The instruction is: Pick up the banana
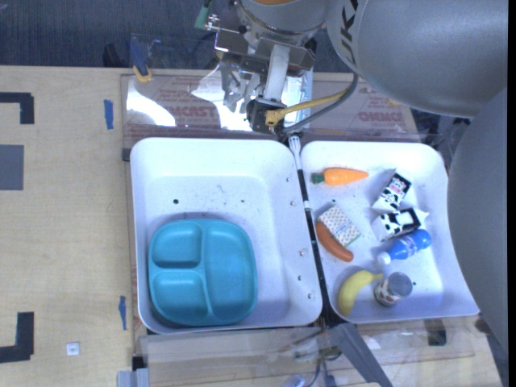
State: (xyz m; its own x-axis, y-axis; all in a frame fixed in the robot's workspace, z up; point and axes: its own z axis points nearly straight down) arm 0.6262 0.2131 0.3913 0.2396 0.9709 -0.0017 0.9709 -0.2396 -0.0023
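Pale wood bench (64, 216). Gripper (256, 95) hung at far side; how far open: cannot tell. Curved yellow banana (355, 290) lay well apart, nearer cam, in shallow white right-side bin (439, 176).

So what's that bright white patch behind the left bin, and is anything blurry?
Camera view: the patch is glare off a shiny sheet behind the left bin; the grey arm, nearest the lens, looks soft; the banana is clearly lit, without glare.
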